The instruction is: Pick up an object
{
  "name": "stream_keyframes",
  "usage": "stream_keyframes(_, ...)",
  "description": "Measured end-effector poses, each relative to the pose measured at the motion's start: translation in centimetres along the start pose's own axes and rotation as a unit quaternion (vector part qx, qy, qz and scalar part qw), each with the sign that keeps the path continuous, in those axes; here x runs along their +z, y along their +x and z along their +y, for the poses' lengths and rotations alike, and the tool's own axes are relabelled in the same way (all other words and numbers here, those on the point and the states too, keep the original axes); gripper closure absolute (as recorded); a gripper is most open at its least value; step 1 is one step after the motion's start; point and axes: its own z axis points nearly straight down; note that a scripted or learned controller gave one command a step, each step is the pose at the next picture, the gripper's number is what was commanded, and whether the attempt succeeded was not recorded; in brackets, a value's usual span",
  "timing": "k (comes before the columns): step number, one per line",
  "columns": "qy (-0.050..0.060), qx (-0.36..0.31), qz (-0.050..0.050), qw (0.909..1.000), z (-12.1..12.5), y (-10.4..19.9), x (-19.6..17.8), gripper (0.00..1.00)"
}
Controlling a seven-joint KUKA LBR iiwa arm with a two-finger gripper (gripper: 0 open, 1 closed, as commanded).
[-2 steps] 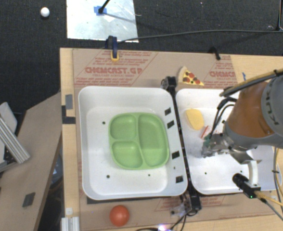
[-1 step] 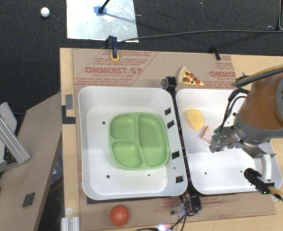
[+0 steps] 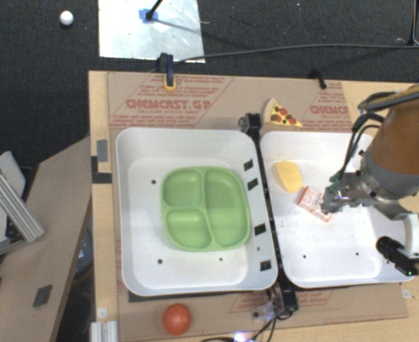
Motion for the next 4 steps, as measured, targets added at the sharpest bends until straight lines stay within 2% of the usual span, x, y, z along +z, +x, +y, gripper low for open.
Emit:
stream_keyframes(1,0.002,-0.002,0.001,1.0,1.5,4.9,-1.3,1.0)
stream_keyframes(2,0.003,-0.003,0.002,1.0,1.7,9.8,-1.5,1.0)
stream_keyframes(3,0.003,-0.003,0.001,1.0,2.9,15.2,-0.6,1.0)
stream_keyframes(4,0.002,-0.002,0.002,1.0,4.7,19.5,-1.1,1.0)
